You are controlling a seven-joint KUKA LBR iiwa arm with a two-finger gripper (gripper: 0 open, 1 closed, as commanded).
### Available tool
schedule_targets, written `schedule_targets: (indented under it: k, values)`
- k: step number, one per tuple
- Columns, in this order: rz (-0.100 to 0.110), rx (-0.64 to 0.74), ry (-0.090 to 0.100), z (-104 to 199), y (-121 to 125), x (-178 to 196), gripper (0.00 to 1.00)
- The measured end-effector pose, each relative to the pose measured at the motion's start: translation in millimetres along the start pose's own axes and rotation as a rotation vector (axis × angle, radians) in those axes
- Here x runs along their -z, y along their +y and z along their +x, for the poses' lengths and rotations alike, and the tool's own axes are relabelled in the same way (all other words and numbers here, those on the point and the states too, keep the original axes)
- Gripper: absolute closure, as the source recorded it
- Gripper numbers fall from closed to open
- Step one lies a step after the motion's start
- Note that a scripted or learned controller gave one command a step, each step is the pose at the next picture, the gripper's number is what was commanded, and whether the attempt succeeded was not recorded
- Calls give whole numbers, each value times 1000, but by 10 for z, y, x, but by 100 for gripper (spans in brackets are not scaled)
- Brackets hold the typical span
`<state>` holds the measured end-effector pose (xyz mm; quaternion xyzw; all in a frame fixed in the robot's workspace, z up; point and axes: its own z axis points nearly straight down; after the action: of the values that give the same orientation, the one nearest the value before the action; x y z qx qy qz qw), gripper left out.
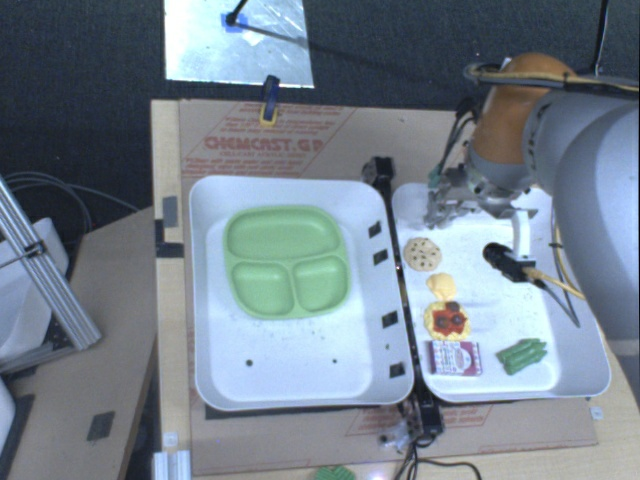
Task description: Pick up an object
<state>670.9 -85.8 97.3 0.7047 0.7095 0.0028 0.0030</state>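
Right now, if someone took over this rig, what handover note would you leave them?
Gripper: low over the far end of the right bin; finger state unreadable, nothing seen held.
Right bin, down its left side from far to near: cookie, yellow piece, red and yellow toy, small printed packet. Green beans lie at the near right corner.
Left bin: green divided plate.
Done: no pick evident.
Left: grasp and lift one object; the cookie lies closest.
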Motion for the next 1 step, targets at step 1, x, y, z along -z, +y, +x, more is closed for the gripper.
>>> schedule_targets:
  k: [1]
  values:
    - [1,0,0,-1,-3,-6,0]
